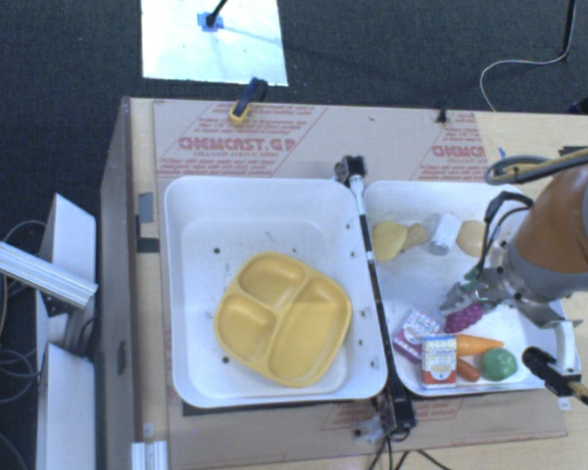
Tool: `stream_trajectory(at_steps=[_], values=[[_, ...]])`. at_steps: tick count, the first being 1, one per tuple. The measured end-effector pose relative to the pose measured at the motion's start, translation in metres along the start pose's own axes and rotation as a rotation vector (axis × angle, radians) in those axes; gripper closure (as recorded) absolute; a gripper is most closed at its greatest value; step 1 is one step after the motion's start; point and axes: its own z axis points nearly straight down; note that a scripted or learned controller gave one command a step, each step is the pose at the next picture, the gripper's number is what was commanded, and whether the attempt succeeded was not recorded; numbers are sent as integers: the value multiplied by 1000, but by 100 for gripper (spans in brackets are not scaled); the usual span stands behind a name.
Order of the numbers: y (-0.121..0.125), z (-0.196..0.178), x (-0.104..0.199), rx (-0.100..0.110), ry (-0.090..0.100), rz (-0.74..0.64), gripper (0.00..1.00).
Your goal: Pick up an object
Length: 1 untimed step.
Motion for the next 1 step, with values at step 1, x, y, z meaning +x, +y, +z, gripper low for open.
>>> stream_trajectory(at_steps=[1], values=[[-7, -129, 93, 4, 2, -2, 100]])
